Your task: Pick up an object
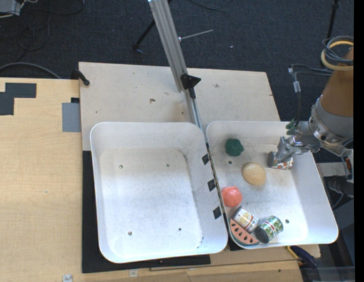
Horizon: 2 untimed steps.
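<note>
So the gripper [281, 157] is down at the far right side of the right bin [314, 216], sitting right on a small reddish-white object [282, 164]. Can't tell how its fingers are set. Rest of that bin: a green ball [233, 147], a tan potato-looking lump [254, 174], a red ball [231, 196], two little cans [258, 223] and a watermelon slice [243, 234].

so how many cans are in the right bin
2, both at the near end of the right white bin: a yellow-labelled can and a green-labelled can beside it. More may be hidden.
</note>
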Motion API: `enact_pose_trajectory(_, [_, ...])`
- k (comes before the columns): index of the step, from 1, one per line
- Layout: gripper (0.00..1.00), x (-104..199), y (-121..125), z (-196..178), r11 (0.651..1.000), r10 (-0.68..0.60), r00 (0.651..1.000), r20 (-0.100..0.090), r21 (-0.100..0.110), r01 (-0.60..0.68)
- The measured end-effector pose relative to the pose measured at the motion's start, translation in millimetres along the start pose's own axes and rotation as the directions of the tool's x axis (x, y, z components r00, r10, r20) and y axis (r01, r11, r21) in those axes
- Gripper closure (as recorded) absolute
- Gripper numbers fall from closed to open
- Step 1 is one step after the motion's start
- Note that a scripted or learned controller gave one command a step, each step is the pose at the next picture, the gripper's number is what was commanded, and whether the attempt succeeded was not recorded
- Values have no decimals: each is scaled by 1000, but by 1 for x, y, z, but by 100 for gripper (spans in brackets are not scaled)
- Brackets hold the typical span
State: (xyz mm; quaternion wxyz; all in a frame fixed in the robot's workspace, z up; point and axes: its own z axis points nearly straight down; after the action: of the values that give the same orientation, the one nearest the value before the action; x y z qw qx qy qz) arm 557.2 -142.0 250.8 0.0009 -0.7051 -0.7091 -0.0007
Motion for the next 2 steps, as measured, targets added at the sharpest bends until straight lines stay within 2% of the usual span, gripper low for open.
enact_pose_trajectory(1, [100,45,16,14,1000,2,1000,0,4,-2])
enact_pose_trajectory(2, [100,95,42,7,1000,1,1000,2,0,-1])
